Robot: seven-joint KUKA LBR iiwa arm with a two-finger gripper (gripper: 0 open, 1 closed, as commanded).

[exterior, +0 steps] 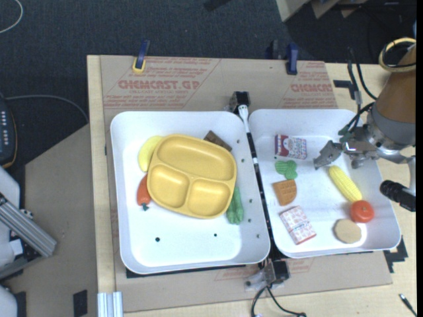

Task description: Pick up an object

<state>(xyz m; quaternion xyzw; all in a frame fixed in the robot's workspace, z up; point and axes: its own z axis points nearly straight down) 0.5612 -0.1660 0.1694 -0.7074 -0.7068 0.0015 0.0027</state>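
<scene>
Here gripper, seemingly open, hovers above corn near bin wall.

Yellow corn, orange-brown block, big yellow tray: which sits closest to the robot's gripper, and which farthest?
From the gripper:
1. Yellow corn, just below it, right bin.
2. Orange-brown block, mid right bin, leftward.
3. Yellow tray, left bin.

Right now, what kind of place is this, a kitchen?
Probably a robot lab, not a kitchen. A robot arm reaches over two white bins of toy food, like the corn, clamped to a workbench with loose cables.
</scene>
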